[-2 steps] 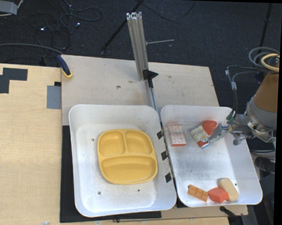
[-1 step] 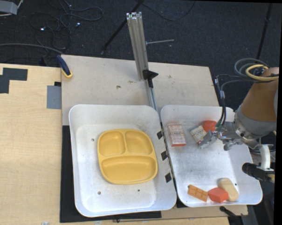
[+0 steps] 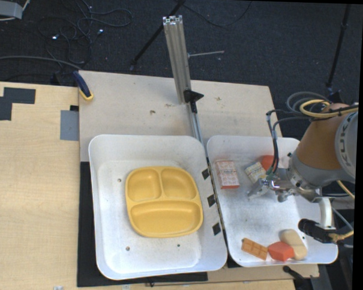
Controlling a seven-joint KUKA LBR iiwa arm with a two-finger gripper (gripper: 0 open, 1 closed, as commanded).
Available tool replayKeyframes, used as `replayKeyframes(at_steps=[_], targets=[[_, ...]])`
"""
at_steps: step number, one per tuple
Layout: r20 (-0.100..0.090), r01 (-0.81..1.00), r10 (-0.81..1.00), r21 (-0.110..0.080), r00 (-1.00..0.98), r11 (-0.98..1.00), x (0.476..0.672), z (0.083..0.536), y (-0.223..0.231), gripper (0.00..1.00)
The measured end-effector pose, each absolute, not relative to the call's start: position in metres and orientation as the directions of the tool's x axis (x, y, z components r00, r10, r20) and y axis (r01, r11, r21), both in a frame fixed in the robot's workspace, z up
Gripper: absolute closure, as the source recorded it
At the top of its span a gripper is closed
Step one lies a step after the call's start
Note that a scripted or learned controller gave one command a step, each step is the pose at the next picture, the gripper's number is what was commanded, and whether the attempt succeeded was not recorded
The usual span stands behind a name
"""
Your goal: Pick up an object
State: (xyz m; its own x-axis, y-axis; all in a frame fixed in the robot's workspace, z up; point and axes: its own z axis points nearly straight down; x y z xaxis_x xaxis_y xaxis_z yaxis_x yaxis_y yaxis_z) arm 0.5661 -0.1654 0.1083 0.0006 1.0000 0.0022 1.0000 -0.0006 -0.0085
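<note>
My gripper [image 3: 265, 187] hangs low over the middle of the right bin [image 3: 256, 220], with the grey arm and its orange band [image 3: 318, 141] coming in from the right. Just up and left of it lies a small crumpled pale packet [image 3: 255, 170], very near or touching it. A red-orange object [image 3: 266, 161] sits behind the packet, partly hidden by cables. A small red-and-white box [image 3: 227, 173] lies at the bin's left side. Near the front edge lie an orange wafer-like bar [image 3: 254, 249], a red piece [image 3: 279, 252] and a beige piece [image 3: 293, 240].
The left bin [image 3: 106, 228] holds a yellow divided plate [image 3: 163, 201]. A metal post [image 3: 179, 57] rises behind the bins. Black clips [image 3: 212, 200] sit along the wall between the bins. Cables [image 3: 306, 105] loop at the right near the arm.
</note>
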Motion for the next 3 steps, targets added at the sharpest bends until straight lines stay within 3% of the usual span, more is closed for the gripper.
replayKeyframes(at_steps=[1,2,3], targets=[[0.001,1.000,1.000,-0.005,0.004,-0.004,0.567,0.122,-0.167,1.00],[-0.001,1.000,1.000,0.003,0.000,0.000,0.568,0.186,-0.169,1.00],[0.000,1.000,1.000,0.000,0.000,0.000,0.568,0.204,-0.170,1.00]])
